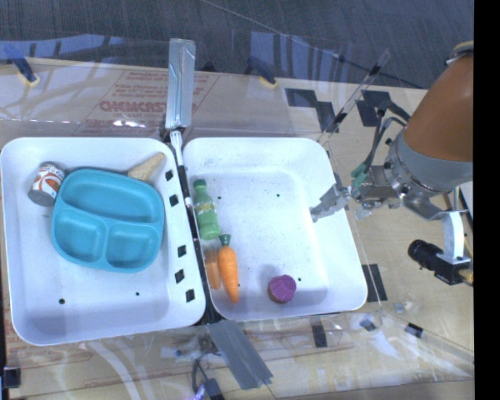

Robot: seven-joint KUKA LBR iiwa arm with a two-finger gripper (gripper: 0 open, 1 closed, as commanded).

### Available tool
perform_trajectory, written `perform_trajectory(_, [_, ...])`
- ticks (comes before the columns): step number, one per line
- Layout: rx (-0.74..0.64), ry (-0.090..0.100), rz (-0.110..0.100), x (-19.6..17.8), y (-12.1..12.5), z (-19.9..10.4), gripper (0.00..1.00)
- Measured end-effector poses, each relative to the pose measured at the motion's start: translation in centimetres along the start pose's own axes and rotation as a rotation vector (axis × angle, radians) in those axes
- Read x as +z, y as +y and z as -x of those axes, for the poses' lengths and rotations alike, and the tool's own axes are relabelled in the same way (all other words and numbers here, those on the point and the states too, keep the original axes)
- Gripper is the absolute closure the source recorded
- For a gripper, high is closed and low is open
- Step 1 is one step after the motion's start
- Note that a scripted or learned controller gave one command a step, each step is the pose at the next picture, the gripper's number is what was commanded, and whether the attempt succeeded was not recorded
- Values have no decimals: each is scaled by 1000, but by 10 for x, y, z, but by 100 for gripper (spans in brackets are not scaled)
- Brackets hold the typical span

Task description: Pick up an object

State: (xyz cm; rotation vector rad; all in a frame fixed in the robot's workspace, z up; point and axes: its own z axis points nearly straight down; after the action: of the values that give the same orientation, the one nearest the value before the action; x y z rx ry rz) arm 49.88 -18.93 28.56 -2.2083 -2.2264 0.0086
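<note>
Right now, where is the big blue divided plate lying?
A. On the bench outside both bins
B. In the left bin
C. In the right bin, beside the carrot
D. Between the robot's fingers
B: the blue plate lies flat in the left bin, while the carrot sits in the right bin, and the gripper hovers at that bin's right edge.

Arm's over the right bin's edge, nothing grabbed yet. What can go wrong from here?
1. The gripper hangs near the right bin at its right wall; dropping straight down might clip the rim.
2. The carrot and green bottle lie tight against the left wall, beside the divider, so the fingers may find little room.
3. The purple ball sits free and will probably roll away if nudged.
</note>
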Motion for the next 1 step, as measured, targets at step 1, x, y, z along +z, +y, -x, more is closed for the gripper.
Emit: perform_trajectory(1, [-52, 3, -7, 116, 20, -75, 0])
